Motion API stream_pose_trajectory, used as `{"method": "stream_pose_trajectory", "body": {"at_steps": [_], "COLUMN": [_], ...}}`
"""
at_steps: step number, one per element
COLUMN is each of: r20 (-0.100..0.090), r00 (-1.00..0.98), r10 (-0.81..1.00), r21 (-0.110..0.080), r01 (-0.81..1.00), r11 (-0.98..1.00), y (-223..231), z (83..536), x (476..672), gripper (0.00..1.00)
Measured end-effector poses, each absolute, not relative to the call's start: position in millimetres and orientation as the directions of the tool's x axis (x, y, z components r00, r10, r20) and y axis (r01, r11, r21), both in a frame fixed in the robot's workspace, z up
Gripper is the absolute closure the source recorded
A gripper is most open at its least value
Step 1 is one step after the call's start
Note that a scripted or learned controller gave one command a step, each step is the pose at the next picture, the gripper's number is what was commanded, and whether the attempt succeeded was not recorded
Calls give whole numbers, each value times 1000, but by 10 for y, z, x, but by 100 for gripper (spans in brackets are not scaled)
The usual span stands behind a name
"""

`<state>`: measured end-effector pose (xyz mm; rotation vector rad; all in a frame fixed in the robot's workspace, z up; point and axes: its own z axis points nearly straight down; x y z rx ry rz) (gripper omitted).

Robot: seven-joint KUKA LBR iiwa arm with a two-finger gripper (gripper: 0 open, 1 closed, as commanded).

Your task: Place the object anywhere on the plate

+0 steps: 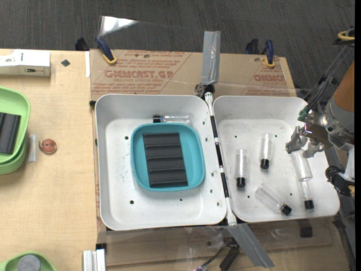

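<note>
A teal plate [196,157] with a black ridged insert [164,160] lies in the left bin [113,168]. Several clear tubes with black caps lie in the right bin [248,117]: one upright-lying near the middle [241,166], one just right of it [264,150], one slanted at the front [272,199], and a long one at the right [303,176]. My gripper [298,143] hangs over the right bin's right side, directly above the top end of the long tube. Another clear tube [171,118] lies behind the plate in the left bin.
Cardboard [146,69] is clamped behind the bins. A green tray [14,131] and a white box [25,62] rest on the wooden bench at the left. A ridge [217,151] divides the two bins.
</note>
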<state>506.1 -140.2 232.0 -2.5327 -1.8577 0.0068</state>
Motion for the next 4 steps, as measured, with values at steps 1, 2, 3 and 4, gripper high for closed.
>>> {"method": "stream_pose_trajectory", "body": {"at_steps": [1,2,3,4], "r20": [-1,-1,-1,-1], "r00": [122,-68,-211,-210], "r10": [993,998,978,978], "r21": [-4,-4,-4,-3], "r01": [993,998,978,978], "r11": [-122,68,211,210], "y": [-718,-303,429,426], "z": [1933,1903,1903,1904], "x": [4876,4773,4909,4910], "gripper": [100,100,100,0]}}
